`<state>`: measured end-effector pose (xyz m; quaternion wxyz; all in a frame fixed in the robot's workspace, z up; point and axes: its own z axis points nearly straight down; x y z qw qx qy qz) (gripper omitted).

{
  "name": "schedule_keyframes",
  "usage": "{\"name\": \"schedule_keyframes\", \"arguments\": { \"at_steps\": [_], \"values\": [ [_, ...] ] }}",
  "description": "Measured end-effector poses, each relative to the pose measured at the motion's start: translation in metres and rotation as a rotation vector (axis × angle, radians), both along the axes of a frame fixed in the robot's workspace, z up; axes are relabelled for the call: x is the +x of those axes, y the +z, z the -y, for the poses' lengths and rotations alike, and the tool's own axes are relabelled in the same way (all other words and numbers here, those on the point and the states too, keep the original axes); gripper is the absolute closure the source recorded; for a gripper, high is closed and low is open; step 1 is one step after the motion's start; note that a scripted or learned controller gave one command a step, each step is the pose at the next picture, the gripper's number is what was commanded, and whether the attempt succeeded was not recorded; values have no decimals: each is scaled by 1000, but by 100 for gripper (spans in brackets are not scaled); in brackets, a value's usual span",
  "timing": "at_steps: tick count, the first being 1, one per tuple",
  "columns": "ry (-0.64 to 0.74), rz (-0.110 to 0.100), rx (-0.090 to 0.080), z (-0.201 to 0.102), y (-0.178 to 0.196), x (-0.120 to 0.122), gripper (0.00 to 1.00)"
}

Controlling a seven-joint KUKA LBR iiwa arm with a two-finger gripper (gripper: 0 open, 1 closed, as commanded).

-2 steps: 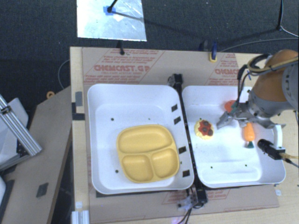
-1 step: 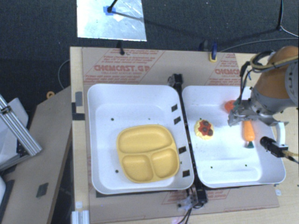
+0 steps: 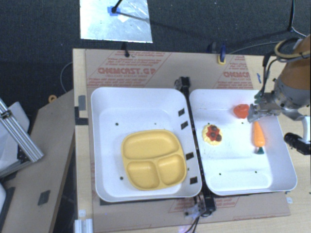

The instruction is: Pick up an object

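So far nothing looks lifted: the orange tomato-like toy [image 3: 240, 111] lies on the floor of the right bin [image 3: 243, 178], near its far wall, with the toy carrot [image 3: 258, 135] just beside it toward the near side and the small pizza-like piece [image 3: 213, 134] farther toward the left bin [image 3: 112, 115]. Beside the tomato toy, on the arm's side, sits the gripper [image 3: 254, 111], and whether its jaws are wide or narrow I cannot tell. Judging by this, the grasp and the lift are both left to do, while the yellow divided tray [image 3: 153, 158] in the left bin lies well apart from it all.
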<state>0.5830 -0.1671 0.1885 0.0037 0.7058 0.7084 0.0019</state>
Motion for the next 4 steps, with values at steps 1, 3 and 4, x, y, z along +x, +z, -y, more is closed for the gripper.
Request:
{"name": "schedule_keyframes", "arguments": {
  "at_steps": [1,3,4],
  "values": [
    [1,-3,1,2,45,-4,100],
    [6,-9,4,-52,81,-15,100],
    [6,-7,3,-104,62,-18,100]
  ]
}}
